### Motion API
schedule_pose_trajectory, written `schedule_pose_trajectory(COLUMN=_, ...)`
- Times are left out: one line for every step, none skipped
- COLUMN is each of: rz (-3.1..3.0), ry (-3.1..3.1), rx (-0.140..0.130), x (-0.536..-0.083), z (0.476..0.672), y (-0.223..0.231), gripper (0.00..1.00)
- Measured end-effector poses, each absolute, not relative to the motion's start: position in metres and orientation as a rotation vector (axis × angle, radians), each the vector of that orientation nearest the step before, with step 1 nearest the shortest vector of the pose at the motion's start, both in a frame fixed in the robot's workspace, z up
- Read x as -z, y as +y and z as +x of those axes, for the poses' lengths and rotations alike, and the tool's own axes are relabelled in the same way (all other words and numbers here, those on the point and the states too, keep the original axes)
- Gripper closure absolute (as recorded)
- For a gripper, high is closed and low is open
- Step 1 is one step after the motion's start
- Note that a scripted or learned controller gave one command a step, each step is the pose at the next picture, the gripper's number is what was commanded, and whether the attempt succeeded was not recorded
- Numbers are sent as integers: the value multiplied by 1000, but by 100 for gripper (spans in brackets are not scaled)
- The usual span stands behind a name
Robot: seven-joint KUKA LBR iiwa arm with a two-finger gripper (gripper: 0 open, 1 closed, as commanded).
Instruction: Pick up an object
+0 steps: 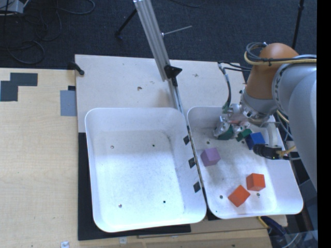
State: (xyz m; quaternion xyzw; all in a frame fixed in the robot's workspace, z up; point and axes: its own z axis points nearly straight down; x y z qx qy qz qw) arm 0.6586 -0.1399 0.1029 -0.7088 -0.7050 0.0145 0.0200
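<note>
My gripper (228,127) hangs low in the back part of the right bin (289,200), under the orange wrist band. A dark green object (224,135) lies right at its tip, partly hidden by it. Just to the right of the gripper sits a blue block (256,139). A purple cube (210,156) rests in front of the gripper, near the bin's left wall. Two orange cubes (255,181) (238,195) lie toward the bin's front.
The left bin (98,138) stands beside the right one, with black clips along the shared wall. A slanted aluminium bar (155,40) rises behind the bins. Cables trail by the right bin's right rim.
</note>
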Motion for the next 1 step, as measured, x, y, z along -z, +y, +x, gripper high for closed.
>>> schedule_pose_trajectory(rz=-2220, ry=-2229, rx=9, x=-196, z=665, y=-90, gripper=100)
